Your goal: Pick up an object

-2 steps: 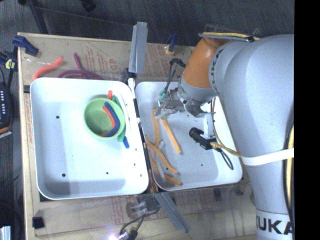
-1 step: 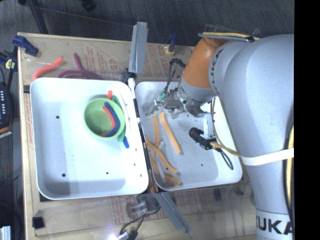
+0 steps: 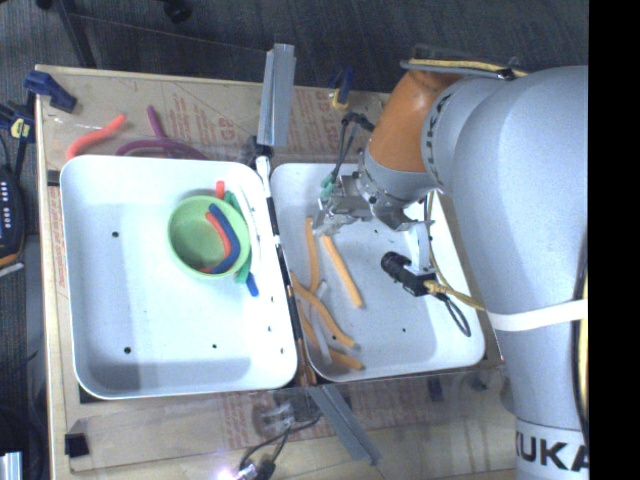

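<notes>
Over the right bin (image 3: 455,343) your gripper (image 3: 330,218) hangs low, probably to reach the orange sticks (image 3: 340,268) lying just beneath; whether its jaws are released or clenched, I cannot tell.

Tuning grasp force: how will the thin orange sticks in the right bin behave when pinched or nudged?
The orange sticks look thin and long, so probably light, and apt to pivot or slide on the smooth right bin. Several overlap near the bin's left wall, so nudging one likely drags its neighbours. Stiffness cannot be told.
</notes>
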Controlling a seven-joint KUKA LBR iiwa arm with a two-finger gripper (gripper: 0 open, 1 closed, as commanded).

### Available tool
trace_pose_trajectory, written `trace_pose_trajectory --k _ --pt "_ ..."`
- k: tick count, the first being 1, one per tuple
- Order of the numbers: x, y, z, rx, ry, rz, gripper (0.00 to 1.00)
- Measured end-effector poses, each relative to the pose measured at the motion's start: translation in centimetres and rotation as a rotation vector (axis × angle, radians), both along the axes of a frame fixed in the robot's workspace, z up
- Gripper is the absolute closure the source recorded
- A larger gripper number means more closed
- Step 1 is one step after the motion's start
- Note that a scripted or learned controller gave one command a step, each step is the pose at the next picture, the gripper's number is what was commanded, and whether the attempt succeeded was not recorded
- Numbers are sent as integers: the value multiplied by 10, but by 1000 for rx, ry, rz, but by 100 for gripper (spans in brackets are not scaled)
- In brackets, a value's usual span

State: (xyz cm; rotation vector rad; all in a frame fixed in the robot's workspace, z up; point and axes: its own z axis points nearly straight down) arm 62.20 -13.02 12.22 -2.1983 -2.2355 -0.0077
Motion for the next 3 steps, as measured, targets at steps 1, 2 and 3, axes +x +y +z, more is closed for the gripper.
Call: trace_pose_trajectory --k 1,2,3 --pt "0 0 0 0 0 1 0" --pt "16 13 -31 -9 -2 -20 0" --pt "18 13 -20 -10 -6 -16 100"
